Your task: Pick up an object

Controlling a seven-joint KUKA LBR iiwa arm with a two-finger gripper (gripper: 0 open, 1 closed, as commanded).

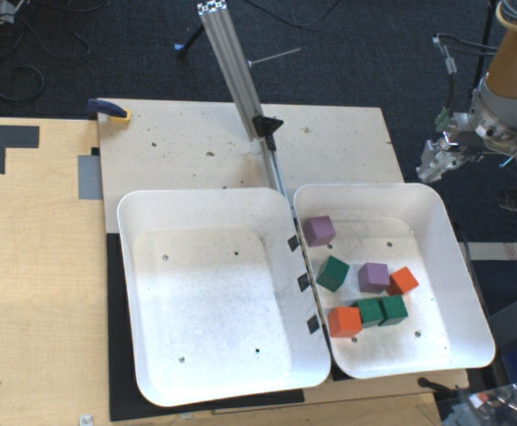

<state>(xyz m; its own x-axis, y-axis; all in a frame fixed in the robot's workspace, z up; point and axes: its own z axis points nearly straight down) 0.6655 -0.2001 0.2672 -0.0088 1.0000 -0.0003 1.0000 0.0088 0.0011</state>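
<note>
The arm [507, 60] has a rounded orange band above a pale grey wrist section with a thin blue line under it. A thin black cable loops along its left side. Below sits the gripper [436, 160], a cluster of silvery-grey metal parts with dark gaps.

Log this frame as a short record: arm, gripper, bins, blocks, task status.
arm: at the view's right edge, above and outside the right bin
gripper: beyond the right bin's far right corner, over dark floor; nothing seen in it
left bin: white, speckled floor
blocks: seven, all in the right bin
purple blocks: two
green blocks: three
orange blocks: two
task status: no block lifted yet
</note>
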